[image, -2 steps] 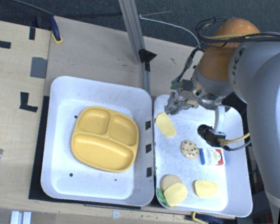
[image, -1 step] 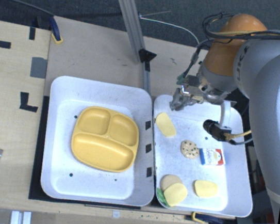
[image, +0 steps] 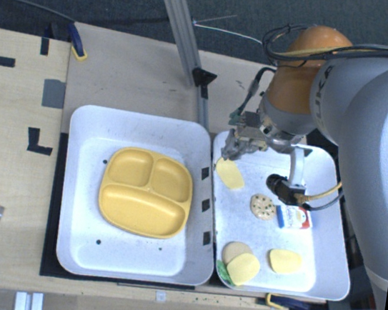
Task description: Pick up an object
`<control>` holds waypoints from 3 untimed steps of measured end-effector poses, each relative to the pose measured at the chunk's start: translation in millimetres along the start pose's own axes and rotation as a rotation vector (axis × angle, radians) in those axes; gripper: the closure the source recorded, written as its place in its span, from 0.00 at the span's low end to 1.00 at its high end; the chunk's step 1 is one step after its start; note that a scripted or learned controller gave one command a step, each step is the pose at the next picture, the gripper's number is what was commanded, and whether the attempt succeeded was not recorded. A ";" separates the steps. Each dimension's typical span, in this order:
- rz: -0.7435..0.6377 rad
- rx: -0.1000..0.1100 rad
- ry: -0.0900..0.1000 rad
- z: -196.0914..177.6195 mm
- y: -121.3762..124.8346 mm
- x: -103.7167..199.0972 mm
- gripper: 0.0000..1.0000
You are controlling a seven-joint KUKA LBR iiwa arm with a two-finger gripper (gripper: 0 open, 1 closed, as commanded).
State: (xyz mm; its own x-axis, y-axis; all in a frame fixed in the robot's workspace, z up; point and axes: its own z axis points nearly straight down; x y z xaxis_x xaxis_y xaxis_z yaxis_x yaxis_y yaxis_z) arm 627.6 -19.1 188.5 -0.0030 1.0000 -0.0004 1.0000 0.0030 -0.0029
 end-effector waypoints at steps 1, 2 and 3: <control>-0.001 -0.007 0.001 -56.3 7.2 13.4 1.00; 0.004 0.009 0.000 -3.8 -76.7 14.7 1.00; -0.007 0.000 0.003 1.2 -64.4 93.0 1.00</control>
State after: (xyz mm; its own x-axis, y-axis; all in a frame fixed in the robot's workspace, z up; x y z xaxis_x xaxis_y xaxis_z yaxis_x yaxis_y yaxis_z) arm 562.9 73.7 187.4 -0.0096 1.0000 0.0027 1.0000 0.0096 -0.0026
